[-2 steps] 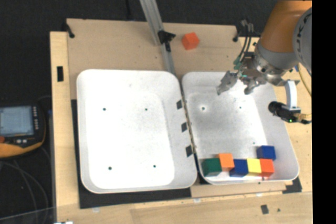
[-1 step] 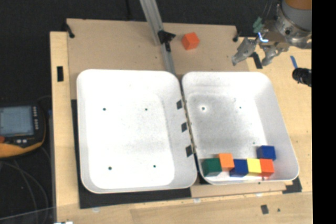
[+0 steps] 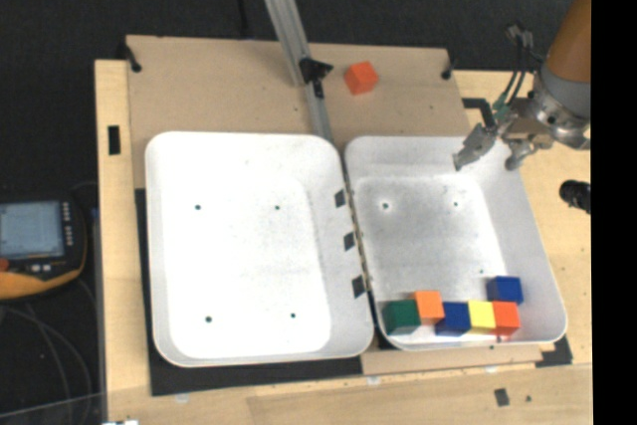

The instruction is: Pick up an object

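Several coloured blocks lie in a row along the near edge of the right bin [image 3: 518,224]: a green block [image 3: 401,316], an orange block [image 3: 429,305], a blue block [image 3: 454,317], a yellow block [image 3: 482,315], a second orange block [image 3: 506,316] and a blue block [image 3: 506,289] behind it. Another orange block [image 3: 361,78] sits on the brown board behind the bins. My gripper [image 3: 493,150] hangs over the far right corner of the right bin, open, with nothing between its fingers, well away from the blocks.
The left bin [image 3: 164,214] lies beside the right one. A slanted metal rail [image 3: 284,5] runs from the top down to the gap between the bins. A handheld pendant [image 3: 35,239] lies at the far left.
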`<state>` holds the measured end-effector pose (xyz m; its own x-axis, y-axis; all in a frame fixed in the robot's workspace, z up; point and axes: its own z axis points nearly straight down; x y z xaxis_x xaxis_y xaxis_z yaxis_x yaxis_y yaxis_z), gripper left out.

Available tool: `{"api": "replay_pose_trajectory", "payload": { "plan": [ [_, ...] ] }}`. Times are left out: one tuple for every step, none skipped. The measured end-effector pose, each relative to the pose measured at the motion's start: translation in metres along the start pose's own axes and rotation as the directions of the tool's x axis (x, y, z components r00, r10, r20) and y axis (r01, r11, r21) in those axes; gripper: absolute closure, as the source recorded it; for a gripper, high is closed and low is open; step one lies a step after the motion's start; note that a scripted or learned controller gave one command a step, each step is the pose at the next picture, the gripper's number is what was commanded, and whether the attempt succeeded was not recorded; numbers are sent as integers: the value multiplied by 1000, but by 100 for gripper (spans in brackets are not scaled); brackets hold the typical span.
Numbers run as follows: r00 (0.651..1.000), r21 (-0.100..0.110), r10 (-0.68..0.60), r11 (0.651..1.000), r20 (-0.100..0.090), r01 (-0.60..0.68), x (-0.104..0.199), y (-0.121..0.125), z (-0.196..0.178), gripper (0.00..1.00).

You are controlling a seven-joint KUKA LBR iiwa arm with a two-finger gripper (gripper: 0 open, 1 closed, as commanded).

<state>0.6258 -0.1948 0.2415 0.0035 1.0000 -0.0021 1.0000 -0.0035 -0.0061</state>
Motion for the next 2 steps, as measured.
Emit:
{"api": "replay_pose_trajectory", "payload": {
  "plan": [
    [1000, -5, -2, 1000, -2, 2, 18, -45, 123, 0],
    [1000, -10, -1, 1000, 0, 1, 1, -82, 144, 0]
  ]
}}
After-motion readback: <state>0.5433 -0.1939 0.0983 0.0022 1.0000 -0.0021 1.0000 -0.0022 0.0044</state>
